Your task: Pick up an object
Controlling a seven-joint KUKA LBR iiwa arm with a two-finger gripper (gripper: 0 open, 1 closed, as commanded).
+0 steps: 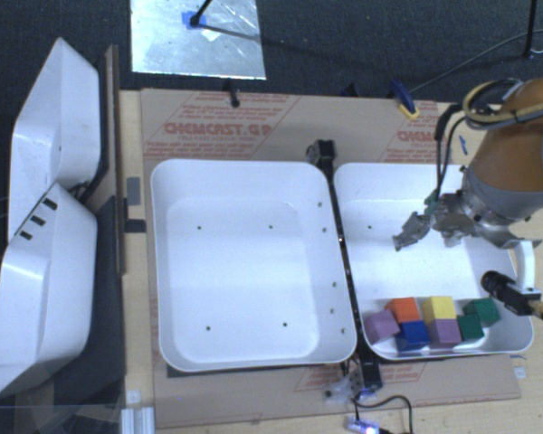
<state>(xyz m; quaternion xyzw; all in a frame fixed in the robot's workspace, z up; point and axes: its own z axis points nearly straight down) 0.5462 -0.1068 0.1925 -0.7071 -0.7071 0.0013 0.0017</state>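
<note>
Cluster of small coloured foam cubes [427,322], orange, yellow, blue, purple and green, packed together along the near wall of the right shallow white plastic bin [371,208]. Grey two-finger gripper [414,232] hangs above that bin's middle, well apart from the cubes, fingers apart, holding nothing. Left white bin [176,188] alongside.

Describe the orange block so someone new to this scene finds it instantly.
Look in the right-hand white bin, at the cluster of coloured blocks along its near edge. The orange block sits in the cluster's back row, left of the yellow block. It is the only orange one there.
</note>
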